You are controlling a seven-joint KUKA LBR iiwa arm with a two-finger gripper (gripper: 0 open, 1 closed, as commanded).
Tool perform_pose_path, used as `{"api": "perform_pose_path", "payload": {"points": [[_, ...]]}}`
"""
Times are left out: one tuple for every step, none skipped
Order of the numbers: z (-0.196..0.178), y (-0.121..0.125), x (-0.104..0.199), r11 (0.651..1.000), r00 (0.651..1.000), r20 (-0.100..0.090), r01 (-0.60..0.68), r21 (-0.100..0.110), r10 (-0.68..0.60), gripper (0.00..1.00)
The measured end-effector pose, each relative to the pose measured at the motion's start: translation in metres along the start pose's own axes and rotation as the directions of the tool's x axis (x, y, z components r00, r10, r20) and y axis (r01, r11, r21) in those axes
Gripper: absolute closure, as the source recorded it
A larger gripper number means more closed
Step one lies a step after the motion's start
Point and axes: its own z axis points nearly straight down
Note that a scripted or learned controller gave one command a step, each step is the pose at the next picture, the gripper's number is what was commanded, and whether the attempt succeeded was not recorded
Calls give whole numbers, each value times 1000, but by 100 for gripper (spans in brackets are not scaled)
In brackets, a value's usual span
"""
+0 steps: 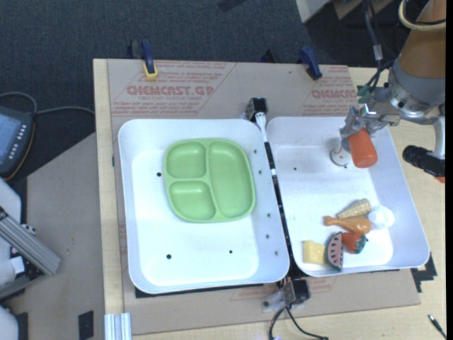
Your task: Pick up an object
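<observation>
An orange-red cylinder (364, 149), rounded at its ends like a toy carrot or sausage, stands at the far end of the right bin (311, 190), nearly upright. The hand (356, 128) sits right at its upper left, and its grey metal fingers (350, 127) seem to press against the top of the piece; whether the piece is truly pinched between them cannot be told from this slanted view, so the hand's opening stays unclear. Just left of the cylinder, on the bin floor, lies a small pale round thing (339, 156), partly under the hand.

Above the hand the arm (425, 55) rises toward the far right, grey at the wrist with an orange band higher up.

In the near right corner of the same bin lies a cluster of toy foods, well apart from the cylinder: a yellow corn cob (354, 208), an orange carrot-like piece (348, 223) just near of it, a white round piece (382, 218) to the right, a yellow cheese wedge (313, 251), a watermelon slice (334, 251) standing on edge beside it, and a small red piece (354, 243) touching the slice.

The left bin (141, 246) holds a green divided plate (210, 180) with three compartments, lying in its far half.

Both bins rest side by side on a brown board (212, 87) printed with red lettering, clamped at its far edge by two blue clamps (148, 57) on the bench.
</observation>
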Motion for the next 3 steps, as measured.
{"api": "perform_pose_path", "payload": {"points": [[5,-26,56,1000,1000,-4,2,9,-2,100],[8,-33,108,1000,1000,-3,3,8,-3,100],[-1,-40,99,1000,1000,-2,-1,7,1,100]]}}
